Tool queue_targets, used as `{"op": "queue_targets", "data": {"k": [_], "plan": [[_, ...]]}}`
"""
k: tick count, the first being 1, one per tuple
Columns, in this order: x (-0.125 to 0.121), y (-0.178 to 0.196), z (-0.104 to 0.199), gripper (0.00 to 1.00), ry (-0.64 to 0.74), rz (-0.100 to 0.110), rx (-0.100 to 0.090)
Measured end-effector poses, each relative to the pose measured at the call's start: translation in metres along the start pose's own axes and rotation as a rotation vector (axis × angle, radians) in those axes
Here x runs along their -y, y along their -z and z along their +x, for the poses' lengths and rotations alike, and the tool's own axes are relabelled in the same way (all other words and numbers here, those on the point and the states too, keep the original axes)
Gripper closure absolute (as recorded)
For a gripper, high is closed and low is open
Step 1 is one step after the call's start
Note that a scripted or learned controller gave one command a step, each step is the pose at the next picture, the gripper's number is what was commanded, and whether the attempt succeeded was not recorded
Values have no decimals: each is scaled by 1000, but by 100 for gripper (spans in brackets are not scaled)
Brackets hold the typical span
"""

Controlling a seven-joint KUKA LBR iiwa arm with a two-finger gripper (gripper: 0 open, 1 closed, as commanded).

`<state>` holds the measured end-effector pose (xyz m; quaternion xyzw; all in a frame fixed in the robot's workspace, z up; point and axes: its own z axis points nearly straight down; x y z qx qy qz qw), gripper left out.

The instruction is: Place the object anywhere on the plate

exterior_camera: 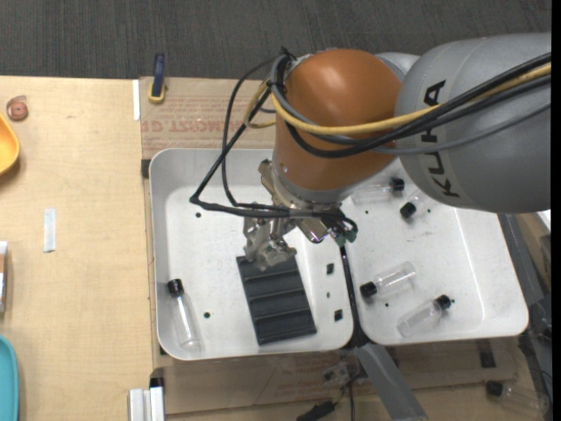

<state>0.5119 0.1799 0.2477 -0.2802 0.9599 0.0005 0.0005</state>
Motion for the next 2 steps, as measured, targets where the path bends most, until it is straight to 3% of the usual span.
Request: {"op": "queue_targets", "data": {"k": [1,2], "plan": [[0,0,0,0,1,0,0],[-24,-103,-50,0,-2,-1,0]]}}
